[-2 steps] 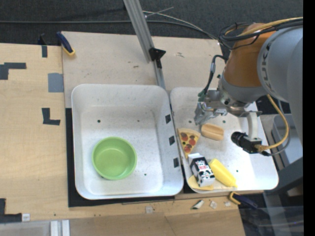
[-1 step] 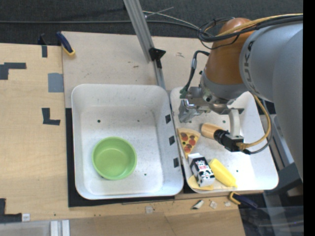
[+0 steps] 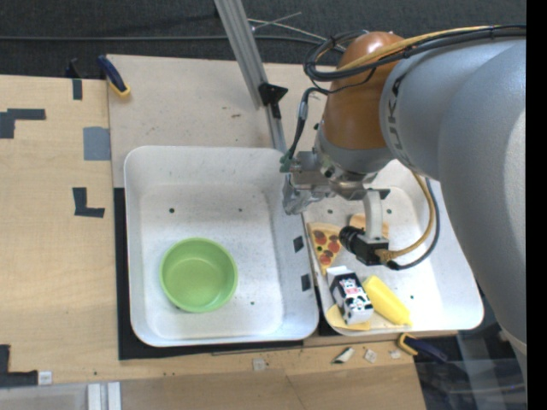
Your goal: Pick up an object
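Hovering claw (image 3: 295, 196) | round glossy green bowl (image 3: 199, 274) | smooth white bin (image 3: 145, 178)

Your arm (image 3: 461, 101) is a bulky, smooth grey casing with a rounded orange band (image 3: 363, 92) above the wrist. You see black cables (image 3: 320, 58) looping over the orange section, a yellowish hose (image 3: 423, 229) curling below it, and a metallic grey wrist block (image 3: 316, 182) beneath.

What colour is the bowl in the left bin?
Light green; the bowl shows clearly in the camera view.
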Robot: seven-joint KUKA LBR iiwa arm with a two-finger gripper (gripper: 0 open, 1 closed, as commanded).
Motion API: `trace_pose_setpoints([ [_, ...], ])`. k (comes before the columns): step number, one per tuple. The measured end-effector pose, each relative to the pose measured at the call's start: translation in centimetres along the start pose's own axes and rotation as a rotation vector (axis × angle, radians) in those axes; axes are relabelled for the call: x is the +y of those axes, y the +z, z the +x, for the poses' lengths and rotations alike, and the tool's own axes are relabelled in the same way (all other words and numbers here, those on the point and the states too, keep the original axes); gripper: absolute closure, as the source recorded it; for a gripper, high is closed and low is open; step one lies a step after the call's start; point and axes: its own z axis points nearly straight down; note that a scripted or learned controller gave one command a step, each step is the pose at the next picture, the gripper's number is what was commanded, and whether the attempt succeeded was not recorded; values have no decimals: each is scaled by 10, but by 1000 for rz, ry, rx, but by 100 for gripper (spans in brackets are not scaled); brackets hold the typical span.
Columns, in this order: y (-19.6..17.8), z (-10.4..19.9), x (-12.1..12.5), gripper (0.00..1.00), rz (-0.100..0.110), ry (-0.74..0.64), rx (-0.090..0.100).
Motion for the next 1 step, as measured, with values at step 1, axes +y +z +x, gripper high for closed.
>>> trace_pose_setpoints([
  [1,6,45,7,100,2,1,-1],
])
